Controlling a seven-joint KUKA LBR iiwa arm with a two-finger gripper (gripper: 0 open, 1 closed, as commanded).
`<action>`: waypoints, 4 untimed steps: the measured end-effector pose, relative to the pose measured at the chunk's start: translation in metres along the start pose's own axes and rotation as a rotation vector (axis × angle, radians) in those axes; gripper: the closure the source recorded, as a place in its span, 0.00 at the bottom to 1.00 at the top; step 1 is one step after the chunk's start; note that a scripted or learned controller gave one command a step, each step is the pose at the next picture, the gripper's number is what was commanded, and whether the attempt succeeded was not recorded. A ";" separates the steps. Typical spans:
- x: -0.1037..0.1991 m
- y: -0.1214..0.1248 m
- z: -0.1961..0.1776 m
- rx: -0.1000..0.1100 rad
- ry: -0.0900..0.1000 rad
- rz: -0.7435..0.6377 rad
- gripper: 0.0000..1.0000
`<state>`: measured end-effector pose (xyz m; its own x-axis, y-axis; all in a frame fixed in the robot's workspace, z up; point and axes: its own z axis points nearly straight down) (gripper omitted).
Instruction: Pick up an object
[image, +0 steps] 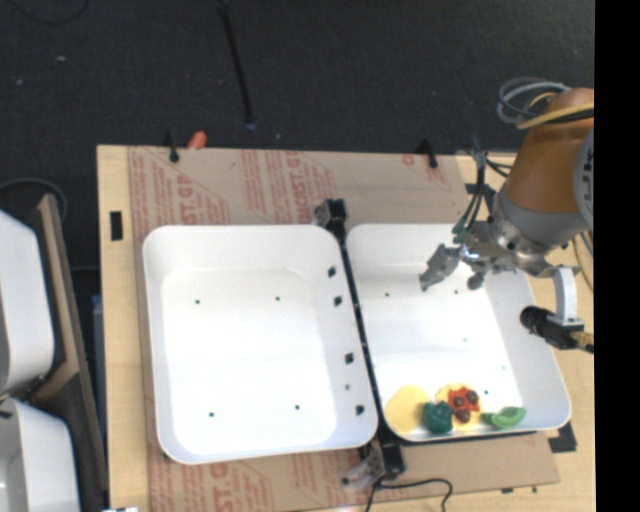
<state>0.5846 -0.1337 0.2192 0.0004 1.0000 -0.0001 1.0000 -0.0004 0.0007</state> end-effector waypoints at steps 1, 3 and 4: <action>0.001 -0.045 0.017 0.002 0.000 0.001 0.00; 0.024 -0.084 0.077 -0.003 0.000 0.000 0.00; -0.076 -0.073 0.016 -0.004 -0.004 0.007 0.00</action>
<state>0.5112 -0.2101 0.2032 0.0071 1.0000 -0.0041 1.0000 -0.0071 0.0051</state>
